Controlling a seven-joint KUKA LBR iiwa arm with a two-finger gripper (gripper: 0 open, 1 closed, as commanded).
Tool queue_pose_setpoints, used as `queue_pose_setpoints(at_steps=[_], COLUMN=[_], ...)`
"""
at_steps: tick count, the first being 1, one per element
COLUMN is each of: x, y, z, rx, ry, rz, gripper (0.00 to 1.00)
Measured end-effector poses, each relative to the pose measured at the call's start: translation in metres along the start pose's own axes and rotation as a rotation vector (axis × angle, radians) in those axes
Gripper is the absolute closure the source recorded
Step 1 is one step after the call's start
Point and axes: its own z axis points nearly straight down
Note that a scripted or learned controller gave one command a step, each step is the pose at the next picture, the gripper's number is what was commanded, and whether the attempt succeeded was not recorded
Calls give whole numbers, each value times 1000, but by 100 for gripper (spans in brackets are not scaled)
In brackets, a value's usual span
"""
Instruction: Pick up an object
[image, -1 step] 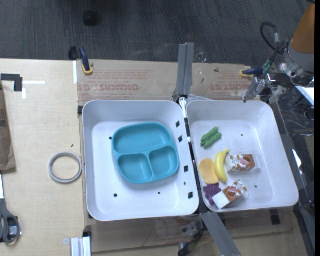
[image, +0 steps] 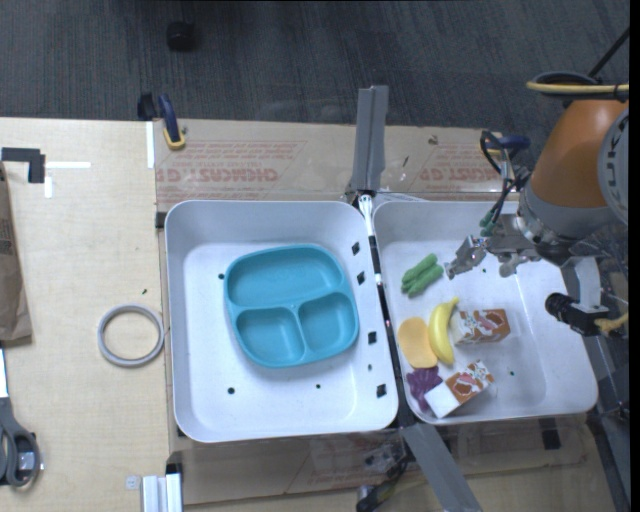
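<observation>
Bench (image: 80, 250) of pale wood spreads across the left, bearing a grey ring (image: 131, 334) that lies flat, well apart from the bins. Scissors (image: 17, 455) lie at the lower left edge. Next comes the left bin (image: 200, 400), white and shallow, with a blue tray (image: 291, 306) of three compartments resting in its middle, slightly turned. A grey divider (image: 370, 140) runs up between the two bins.

In the right bin (image: 530, 385), toys cluster along the left wall. A green pod (image: 421, 273) lies highest, tilted. Below it sit an orange piece (image: 416, 341) and a banana (image: 442, 331), touching side by side. A small carton (image: 483, 325) lies just right of the banana. Lower down, a purple piece (image: 421, 380) sits beside a second carton (image: 462, 387).

Over the bin's upper part hangs the gripper (image: 487, 259), its fingers apart with nothing between them, near the pod and above the carton but touching neither. The arm (image: 580, 150) reaches in from the right.
</observation>
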Motion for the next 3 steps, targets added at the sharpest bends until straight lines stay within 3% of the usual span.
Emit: queue_pose_setpoints(at_steps=[1,2,3], x=[43,41,40], y=[-39,-59,-59], z=[58,66,57], rx=[1,0,1], ry=[1,1,1], rz=[-13,133,137], gripper=[0,0,100])
